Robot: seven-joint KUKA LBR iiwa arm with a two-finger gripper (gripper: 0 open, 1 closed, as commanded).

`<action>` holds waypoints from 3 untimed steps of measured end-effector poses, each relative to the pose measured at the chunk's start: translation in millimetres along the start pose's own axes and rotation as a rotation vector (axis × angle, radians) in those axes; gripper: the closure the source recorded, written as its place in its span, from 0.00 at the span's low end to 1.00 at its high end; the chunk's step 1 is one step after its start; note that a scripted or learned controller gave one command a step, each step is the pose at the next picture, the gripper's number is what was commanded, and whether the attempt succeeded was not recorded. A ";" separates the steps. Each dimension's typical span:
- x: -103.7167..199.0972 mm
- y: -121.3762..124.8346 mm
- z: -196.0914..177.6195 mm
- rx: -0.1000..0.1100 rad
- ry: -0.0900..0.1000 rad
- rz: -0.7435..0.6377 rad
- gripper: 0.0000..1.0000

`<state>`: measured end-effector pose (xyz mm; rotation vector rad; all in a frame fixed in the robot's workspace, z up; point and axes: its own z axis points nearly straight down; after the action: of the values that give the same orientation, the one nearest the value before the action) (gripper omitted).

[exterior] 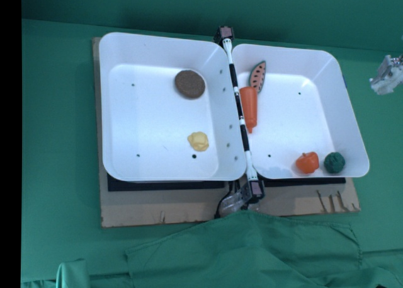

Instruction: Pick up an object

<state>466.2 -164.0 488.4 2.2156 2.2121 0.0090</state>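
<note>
Camera view — gripper (386, 76) at 3 o'clock edge, pale metal, blurred; grip state unreadable. Left bin (119, 60): flat brown disc (189, 84), lumpy yellow piece (198, 141). Right bin (340, 91): tapered orange carrot (249, 107), watermelon wedge (257, 76), orange pepper (307, 162), knobbly green ball (334, 162).

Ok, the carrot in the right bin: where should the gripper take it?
Probably across the carrot's thick upper half, coming straight down. It lies flat with its length along the divider, so close across its width. The watermelon slice sits near its top; stay below that.
</note>
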 end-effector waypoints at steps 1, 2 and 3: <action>36.5 1.0 15.8 0.010 0.004 -0.001 1.00; 81.6 23.7 66.3 0.013 0.004 -0.003 1.00; 101.8 13.1 25.1 0.002 0.003 -0.002 1.00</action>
<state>479.7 -62.3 463.1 2.2162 2.2161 0.0101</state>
